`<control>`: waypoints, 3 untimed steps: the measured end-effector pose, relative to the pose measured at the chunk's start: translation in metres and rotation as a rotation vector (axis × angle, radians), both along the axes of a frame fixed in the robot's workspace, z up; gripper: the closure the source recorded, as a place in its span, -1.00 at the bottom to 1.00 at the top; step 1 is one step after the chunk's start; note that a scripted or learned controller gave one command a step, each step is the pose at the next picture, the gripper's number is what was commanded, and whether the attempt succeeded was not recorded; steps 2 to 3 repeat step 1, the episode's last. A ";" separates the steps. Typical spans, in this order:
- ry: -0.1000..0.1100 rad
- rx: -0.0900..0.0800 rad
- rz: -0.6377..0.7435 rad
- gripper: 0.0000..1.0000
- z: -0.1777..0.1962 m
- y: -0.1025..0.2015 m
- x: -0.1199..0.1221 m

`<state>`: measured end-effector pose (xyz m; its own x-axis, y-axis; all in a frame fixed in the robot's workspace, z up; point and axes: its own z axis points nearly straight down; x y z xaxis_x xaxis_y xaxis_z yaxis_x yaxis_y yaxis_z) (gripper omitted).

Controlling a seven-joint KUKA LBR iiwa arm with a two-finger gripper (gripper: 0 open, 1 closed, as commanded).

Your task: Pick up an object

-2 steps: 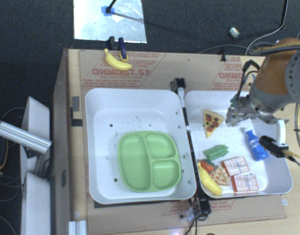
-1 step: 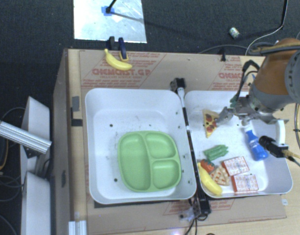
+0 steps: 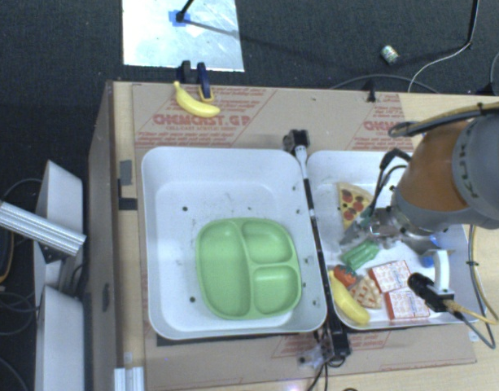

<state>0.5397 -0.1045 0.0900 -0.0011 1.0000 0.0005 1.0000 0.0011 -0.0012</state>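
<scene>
While the arm [image 3: 457,169] reaches in from three o'clock, its hand [image 3: 369,228] hangs low over the right bin [image 3: 371,163], and from where I stand I cannot tell how the hand is set, since the metal parts blur into one another just above the toys. Right under it, toward six o'clock, lies a green pickle-shaped piece [image 3: 361,255], its long axis running from about eight o'clock up to two o'clock, so it sits crosswise to the arm's reach. That looks to me the likeliest thing to be taken, being just beside the hand, almost touching it. A pizza slice [image 3: 353,200] lies near the hand at eleven o'clock, point toward the bench's near edge. Further toward six o'clock a yellow banana [image 3: 351,300] lies against the bin's wall, with a small red piece [image 3: 343,276] at its upper end and a second pizza wedge [image 3: 366,288] beside it; two red-and-white cartons [image 3: 398,290] sit at the hand's five o'clock. The left bin [image 3: 172,186] carries a green divided plate [image 3: 249,267], well apart from the hand at nine o'clock. Another banana [image 3: 194,102] rests on the bench [image 3: 257,116] beyond the bins, far off at eleven o'clock. I would judge a short drop would bring the hand onto the green piece.
</scene>
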 end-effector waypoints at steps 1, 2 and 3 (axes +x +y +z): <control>-0.002 0.000 0.000 -1.00 -0.006 0.005 -0.032; -0.002 0.000 0.000 -1.00 -0.006 0.005 -0.032; -0.002 0.000 0.000 -1.00 -0.006 0.005 -0.032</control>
